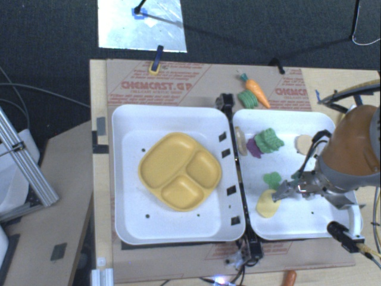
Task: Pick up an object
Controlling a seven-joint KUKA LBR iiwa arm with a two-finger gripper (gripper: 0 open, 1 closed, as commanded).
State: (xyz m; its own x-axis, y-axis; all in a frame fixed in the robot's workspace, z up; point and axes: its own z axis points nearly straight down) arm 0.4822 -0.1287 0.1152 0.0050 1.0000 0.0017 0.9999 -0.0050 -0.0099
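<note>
In the right bin (297,228), my gripper (280,193) reaches in from the right and hangs low near the bin's front left. Its tip is right beside a pale yellow toy piece (267,205) and just below a small green piece (272,179); I cannot tell whether it touches either. Farther back lies a green leafy toy on a purple piece (266,141). A beige piece (304,143) lies near the back right, partly behind the arm's cable.
The left bin (128,130) holds a yellow divided plate (180,170). A toy carrot (256,90) lies on the cardboard behind the right bin. A blue and yellow tool (156,61) sits at the back left. The arm's bulky body (354,154) covers the right bin's right side.
</note>
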